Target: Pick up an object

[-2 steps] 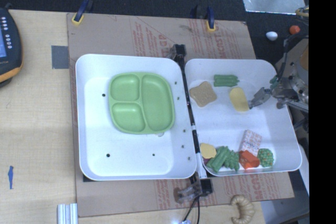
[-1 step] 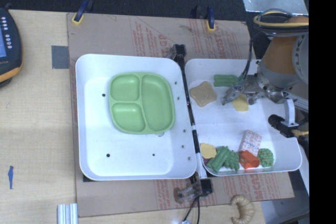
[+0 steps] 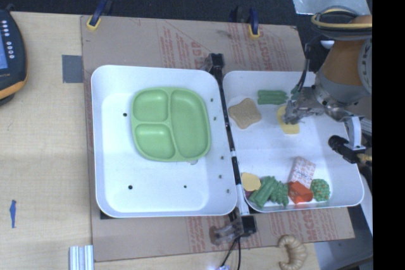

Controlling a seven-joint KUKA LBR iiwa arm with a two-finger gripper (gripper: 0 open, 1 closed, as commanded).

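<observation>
Your gripper (image 3: 292,112) hangs low in the right bin (image 3: 342,164), directly over a small yellow food piece (image 3: 290,126).
You cannot tell from above whether it has hold of the piece. Near it lie a green bar (image 3: 271,97) and a tan toast slice (image 3: 244,113). Toy vegetables (image 3: 285,190) cluster along the front wall. The left bin (image 3: 114,155) holds a green divided plate (image 3: 171,123).

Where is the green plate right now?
The green plate lies in the left bin, toward its upper middle, across the divider from the tan toast piece in the right bin.
</observation>
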